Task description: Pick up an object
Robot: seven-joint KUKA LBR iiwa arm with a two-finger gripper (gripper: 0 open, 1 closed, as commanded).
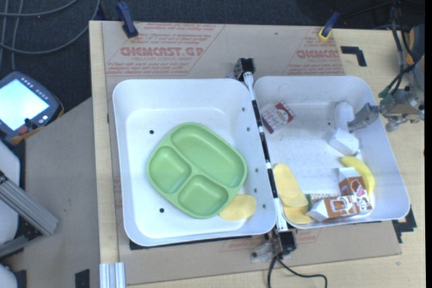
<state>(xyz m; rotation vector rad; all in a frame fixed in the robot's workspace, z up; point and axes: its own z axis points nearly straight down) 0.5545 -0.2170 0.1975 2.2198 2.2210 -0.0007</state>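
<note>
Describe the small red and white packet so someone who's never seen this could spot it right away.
Find the right bin. Look in its far-left corner, beside the divider between the bins: the red and white packet lies there alone. The yellow pieces and carton sit along the near edge.

The right bin's (317, 88) centre lies open; banana (360, 170) and cartons (344, 202) crowd its near corner.

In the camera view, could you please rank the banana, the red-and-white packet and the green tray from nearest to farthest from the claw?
Measured from the claw at the right bin's right edge:
1. Banana, just below it in the right bin.
2. Red-and-white packet, at that bin's upper left.
3. Green tray, across in the left bin.
</note>
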